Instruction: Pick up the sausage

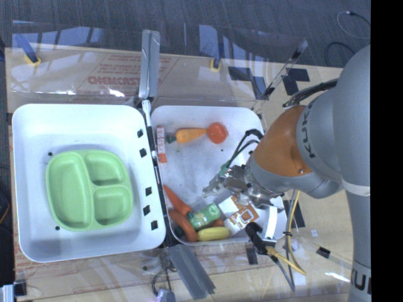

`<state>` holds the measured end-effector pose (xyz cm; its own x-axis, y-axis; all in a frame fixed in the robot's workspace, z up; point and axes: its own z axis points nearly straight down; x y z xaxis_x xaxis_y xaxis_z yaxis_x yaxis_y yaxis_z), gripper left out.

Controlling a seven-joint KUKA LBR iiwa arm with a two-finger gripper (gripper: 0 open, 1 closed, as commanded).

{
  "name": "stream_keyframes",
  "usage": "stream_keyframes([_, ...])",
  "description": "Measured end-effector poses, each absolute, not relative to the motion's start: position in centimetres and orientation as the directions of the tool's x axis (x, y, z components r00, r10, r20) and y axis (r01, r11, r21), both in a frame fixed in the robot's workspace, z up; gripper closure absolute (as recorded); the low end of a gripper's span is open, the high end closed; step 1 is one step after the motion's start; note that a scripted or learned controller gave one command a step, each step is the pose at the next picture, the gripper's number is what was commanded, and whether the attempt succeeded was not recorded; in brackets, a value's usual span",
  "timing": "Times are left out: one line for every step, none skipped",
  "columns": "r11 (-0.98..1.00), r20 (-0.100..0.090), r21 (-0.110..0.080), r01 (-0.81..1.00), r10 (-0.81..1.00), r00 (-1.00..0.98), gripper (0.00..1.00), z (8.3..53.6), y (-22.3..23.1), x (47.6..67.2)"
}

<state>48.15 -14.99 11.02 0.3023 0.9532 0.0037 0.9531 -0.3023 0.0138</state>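
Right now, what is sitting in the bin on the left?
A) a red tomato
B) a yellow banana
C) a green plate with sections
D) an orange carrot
C: the green sectioned plate lies alone in the left bin, while the food items such as the tomato are in the right bin.

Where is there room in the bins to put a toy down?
The left bin has bare floor all around the green plate. In the right bin, the middle is bare, below the carrot and tomato. Its bottom corner is crowded with food, under the gripper.
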Motion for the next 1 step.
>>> stream_keyframes([-0.137,-0.013,0.037,0.99,0.99,0.137,0.0,10.55,-10.41,48.51])
